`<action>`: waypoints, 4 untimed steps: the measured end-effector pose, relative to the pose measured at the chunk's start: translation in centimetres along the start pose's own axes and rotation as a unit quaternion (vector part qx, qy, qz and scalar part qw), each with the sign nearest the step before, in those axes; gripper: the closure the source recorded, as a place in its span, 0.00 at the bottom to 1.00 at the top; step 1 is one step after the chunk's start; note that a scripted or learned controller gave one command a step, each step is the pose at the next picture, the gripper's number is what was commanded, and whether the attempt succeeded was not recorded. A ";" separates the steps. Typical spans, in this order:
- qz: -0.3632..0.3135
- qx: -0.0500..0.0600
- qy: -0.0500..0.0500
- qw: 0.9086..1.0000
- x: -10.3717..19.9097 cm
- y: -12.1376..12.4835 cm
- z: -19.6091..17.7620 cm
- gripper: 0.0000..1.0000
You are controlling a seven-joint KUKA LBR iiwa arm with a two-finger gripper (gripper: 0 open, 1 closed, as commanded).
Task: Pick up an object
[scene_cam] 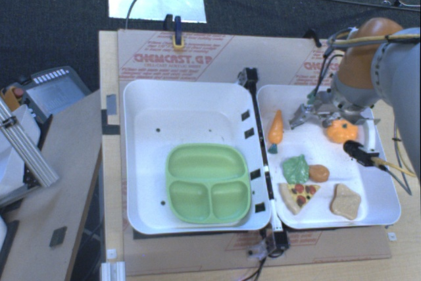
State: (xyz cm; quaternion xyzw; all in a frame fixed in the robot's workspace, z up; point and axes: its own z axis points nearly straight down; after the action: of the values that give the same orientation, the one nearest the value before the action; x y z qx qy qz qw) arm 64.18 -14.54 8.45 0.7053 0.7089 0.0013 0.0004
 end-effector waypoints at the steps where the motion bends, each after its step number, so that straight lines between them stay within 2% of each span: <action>1: -0.001 -0.001 -0.001 1.000 0.0 0.1 -1.1 1.00; 3: 0.000 -0.002 -0.001 1.000 1.0 -0.9 -12.6 1.00; 4: 0.000 -0.002 -0.001 1.000 1.2 -1.2 -17.2 1.00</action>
State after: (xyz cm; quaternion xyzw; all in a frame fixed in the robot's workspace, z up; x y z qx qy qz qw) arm 62.90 -13.42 25.63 0.7051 0.7091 0.0020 0.0028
